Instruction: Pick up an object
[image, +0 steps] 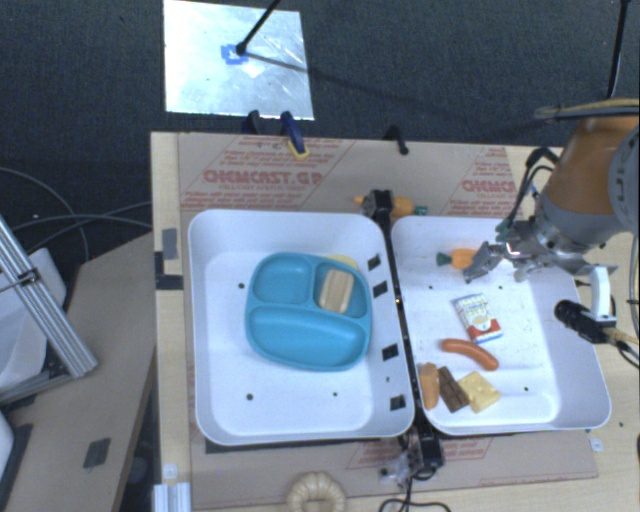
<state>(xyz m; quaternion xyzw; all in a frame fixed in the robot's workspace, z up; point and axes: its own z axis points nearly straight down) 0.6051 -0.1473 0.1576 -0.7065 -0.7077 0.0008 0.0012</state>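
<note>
My gripper (503, 266) hangs over the far part of the right bin (575, 395), its two fingers spread open with nothing between them. A toy carrot (458, 258) lies just left of the left fingertip; I cannot tell whether they touch. Nearer the front lie a small red, white and blue carton (478, 318) and a sausage (470, 352). A tan bread piece (429, 385), a brown block (452, 390) and a yellow cheese wedge (483, 392) lie along the front wall.
The left bin (215, 300) holds a blue divided plate (300, 335) with a tan toast slice (335, 291) in its far right compartment. A black and white fitting (588, 315) juts over the right bin's right side. Black clips line the divider between the bins.
</note>
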